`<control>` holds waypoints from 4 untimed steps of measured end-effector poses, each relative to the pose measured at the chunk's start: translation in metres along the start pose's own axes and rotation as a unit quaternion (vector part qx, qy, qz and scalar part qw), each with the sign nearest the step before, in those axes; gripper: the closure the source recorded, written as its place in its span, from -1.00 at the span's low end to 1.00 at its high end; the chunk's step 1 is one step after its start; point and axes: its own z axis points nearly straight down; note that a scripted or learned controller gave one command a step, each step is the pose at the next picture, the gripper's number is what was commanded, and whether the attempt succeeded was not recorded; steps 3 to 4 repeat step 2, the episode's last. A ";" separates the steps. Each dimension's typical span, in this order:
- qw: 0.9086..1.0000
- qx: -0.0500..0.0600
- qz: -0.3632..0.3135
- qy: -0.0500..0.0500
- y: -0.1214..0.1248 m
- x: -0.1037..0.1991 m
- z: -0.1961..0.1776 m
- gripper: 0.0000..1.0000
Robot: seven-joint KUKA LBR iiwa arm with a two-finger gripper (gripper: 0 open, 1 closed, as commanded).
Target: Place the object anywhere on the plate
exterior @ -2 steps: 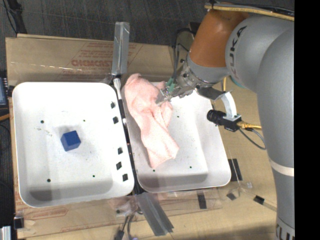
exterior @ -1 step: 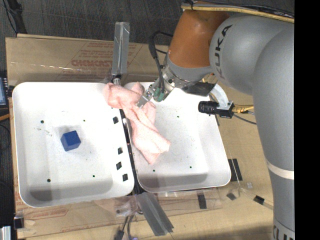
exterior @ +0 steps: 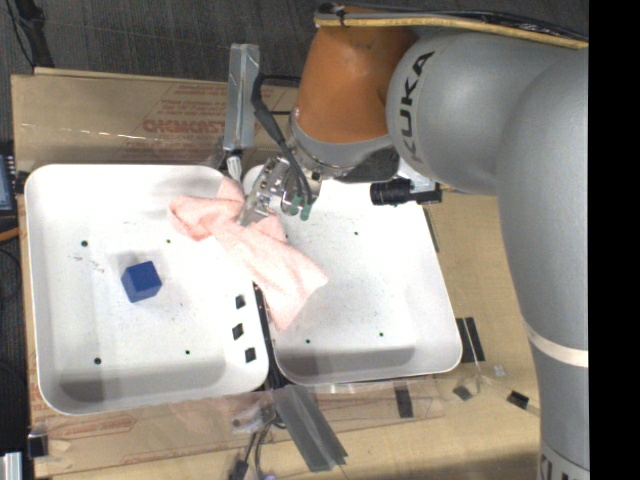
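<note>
The claw (exterior: 268,200) is down over the ridge where the two bins meet, near their far edge, and its fingers look pinched on the top of a pink cloth (exterior: 250,243). From there the cloth spreads both ways: one end lies in the left bin (exterior: 60,268), the rest drapes across the divide and trails into the right bin (exterior: 390,278). A small blue cube (exterior: 142,280) sits apart from it on the left bin's floor. Above the claw rises the orange wrist band (exterior: 345,78) and the bulky grey arm (exterior: 500,118). Brown cardboard (exterior: 120,113) lies on the bench behind the bins.
</note>
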 end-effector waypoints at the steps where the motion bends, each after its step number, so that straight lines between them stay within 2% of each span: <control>1: 0.980 0.000 -0.201 -0.001 0.045 0.022 -0.007 1.00; 2: 0.980 0.000 -0.201 -0.001 0.045 0.022 -0.007 -1.00; 4: 0.980 0.000 -0.201 -0.001 0.045 0.022 -0.007 -1.00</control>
